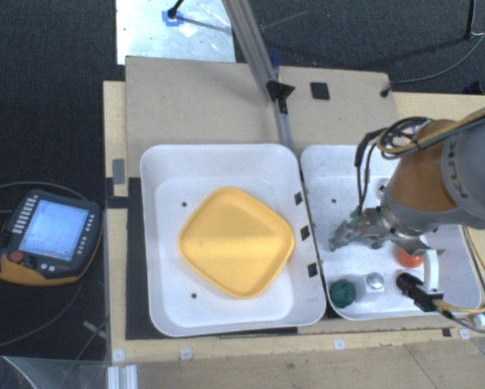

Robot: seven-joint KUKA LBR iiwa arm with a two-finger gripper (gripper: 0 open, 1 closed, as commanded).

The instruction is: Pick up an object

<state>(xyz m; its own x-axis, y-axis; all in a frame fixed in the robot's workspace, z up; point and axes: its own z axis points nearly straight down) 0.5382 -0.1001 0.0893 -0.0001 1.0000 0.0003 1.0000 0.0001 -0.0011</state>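
The arm [436, 177] hangs low over the right bin [327, 181], hiding much of its floor; I cannot tell the gripper's [357, 232] state. A big yellow plate [236, 241] lies flat in the left bin [157, 217] — probably too broad to grasp. Likelier picks sit at the right bin's near edge: a green object [342, 291], a small silver piece [375, 281] and an orange one [410, 258] — crowded together, so a descent could nudge neighbours or clip the wall.

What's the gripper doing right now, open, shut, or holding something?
Gripper: low in the right bin near the orange object; whether it is open, closed or holding anything cannot be told.
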